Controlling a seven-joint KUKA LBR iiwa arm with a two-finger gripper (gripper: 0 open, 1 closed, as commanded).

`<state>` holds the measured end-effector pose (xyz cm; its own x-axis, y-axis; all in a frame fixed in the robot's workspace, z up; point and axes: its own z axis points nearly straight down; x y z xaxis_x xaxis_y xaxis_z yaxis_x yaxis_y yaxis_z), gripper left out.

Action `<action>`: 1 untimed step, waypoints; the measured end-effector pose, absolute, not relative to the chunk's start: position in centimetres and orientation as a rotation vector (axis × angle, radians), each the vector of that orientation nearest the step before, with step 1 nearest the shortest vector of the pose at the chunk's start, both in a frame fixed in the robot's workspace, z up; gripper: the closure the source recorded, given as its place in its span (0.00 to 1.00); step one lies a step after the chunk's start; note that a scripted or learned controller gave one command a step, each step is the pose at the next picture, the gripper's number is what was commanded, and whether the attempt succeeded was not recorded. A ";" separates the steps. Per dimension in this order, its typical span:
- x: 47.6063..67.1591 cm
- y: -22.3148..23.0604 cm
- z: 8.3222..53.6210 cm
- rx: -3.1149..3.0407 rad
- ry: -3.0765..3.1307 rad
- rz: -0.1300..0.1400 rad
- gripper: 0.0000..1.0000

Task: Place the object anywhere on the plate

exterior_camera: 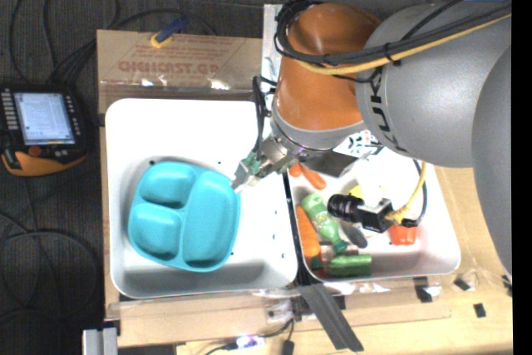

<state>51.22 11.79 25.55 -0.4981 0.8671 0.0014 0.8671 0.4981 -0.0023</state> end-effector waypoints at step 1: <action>48.3 18.2 21.9 -1.184 -2.906 0.003 1.00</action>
